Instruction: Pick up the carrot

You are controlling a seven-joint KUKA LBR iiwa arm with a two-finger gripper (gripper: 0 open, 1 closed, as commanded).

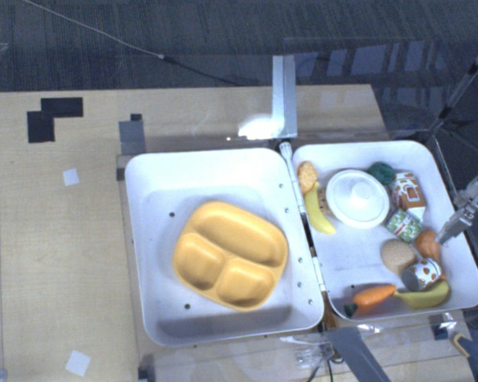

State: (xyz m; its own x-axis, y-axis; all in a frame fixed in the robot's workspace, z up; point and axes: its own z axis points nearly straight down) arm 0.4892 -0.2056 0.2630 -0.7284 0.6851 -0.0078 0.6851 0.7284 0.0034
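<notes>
**Carrot at the right bin's front wall**

The carrot (373, 296) lies in the right bin (469, 287) against its front wall, tip pointing away from the left bin (145, 259). A banana (423, 297) lies just beside it, a brown bun (398, 255) behind it. The gripper (454, 225) hangs over the bin's right rim, near an orange ball (428, 244) and well apart from the carrot; nothing sits between its fingers, and I cannot tell whether they are spread or closed.

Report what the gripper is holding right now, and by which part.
Nothing: the gripper sits at the right bin's edge, apart from the carrot.
</notes>
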